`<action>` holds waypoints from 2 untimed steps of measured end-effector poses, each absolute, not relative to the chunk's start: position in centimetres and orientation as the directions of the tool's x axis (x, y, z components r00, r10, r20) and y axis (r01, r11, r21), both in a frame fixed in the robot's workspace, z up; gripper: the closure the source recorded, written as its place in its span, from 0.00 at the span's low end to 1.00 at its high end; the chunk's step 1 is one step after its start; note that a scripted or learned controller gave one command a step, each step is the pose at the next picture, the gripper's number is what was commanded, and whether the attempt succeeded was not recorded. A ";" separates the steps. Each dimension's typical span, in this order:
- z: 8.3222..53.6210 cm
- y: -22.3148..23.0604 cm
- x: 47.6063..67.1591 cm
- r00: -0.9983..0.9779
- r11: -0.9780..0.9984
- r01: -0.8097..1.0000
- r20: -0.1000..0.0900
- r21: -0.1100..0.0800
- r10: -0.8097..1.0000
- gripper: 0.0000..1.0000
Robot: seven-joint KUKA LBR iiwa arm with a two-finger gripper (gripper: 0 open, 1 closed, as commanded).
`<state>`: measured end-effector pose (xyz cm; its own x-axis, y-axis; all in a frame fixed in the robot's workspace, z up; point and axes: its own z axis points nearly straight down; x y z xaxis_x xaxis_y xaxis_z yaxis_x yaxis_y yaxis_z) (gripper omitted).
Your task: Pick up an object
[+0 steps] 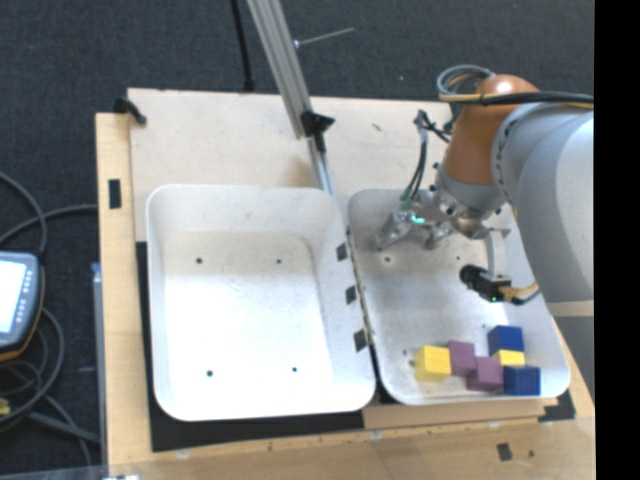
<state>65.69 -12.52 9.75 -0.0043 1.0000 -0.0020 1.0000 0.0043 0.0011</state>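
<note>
2 white bins sit side by side on the surface [200,138]. Left bin [170,268]: bare floor. Right bin [400,298]: blocks cluster at its lower-right corner, yellow block [433,361], purple blocks [474,363], blue blocks [514,361], likely gathered against the wall. Hand [415,223] hangs over the bin's upper part, well apart from them; finger state cannot be determined.

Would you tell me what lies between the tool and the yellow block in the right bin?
In the camera view, only bare white bin floor lies between the tool and the yellow block.
</note>
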 end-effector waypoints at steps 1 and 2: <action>10.9 -12.6 65.8 -0.010 0.010 1.000 -0.004 0.003 1.000 1.00; 10.9 -18.7 55.1 0.006 -0.006 1.000 -0.003 -0.003 1.000 1.00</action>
<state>55.06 -18.65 10.93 0.0064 1.0000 -0.0035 1.0000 -0.0064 -0.0030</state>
